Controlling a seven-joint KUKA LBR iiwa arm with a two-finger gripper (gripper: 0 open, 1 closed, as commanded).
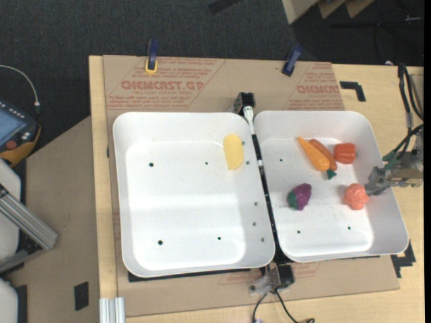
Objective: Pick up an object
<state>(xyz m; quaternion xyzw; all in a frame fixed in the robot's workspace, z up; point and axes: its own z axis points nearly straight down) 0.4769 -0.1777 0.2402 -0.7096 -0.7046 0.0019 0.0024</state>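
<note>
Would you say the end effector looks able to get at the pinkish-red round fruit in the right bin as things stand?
Probably yes: the end effector sits just right of the pinkish-red fruit, nothing lies between them, and the neighbouring purple item is well apart.

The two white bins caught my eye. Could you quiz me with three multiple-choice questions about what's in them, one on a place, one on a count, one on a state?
1. Where does the yellow piece lie?
A. left bin
B. right bin
C. on the cardboard

2. How many things lie in the right bin?
A. two
B. four
C. six

3. How does the gripper stand to the pink-red ball?
A. lifting it high above the bench
B. close beside it at the bin's right edge
C. over the other bin

Key: 1 A, it rests near the left bin's right wall. 2 B: carrot, orange-red piece, purple piece, ball. 3 B, the ball lies on the bin floor.
</note>
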